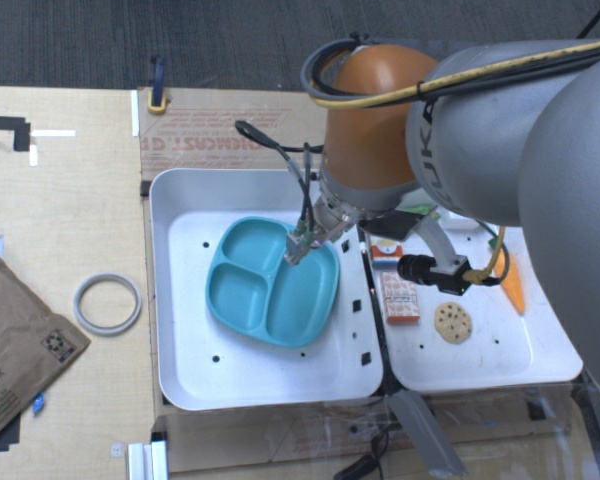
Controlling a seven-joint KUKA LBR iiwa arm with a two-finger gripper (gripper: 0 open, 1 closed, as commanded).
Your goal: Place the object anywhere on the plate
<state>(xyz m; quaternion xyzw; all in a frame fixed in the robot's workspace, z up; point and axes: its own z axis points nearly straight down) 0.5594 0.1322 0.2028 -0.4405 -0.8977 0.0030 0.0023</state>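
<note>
A teal plate (270, 288) with three compartments lies in the left white bin (180, 308). My gripper (297, 247) reaches down over the plate's upper right part, its tip just above or touching the large right compartment. A small green speck shows at the tip, and I cannot make out what it is. In the right bin (500, 353) lie a red and white box (399, 299), a round cookie (452, 322) and an orange carrot (513, 284).
The arm's bulk covers the back of the right bin; a small printed packet (383, 254) and something green (417, 209) peek out beneath it. Left of the bins, a tape ring (107, 302) and a cardboard box (15, 343) rest on the bench.
</note>
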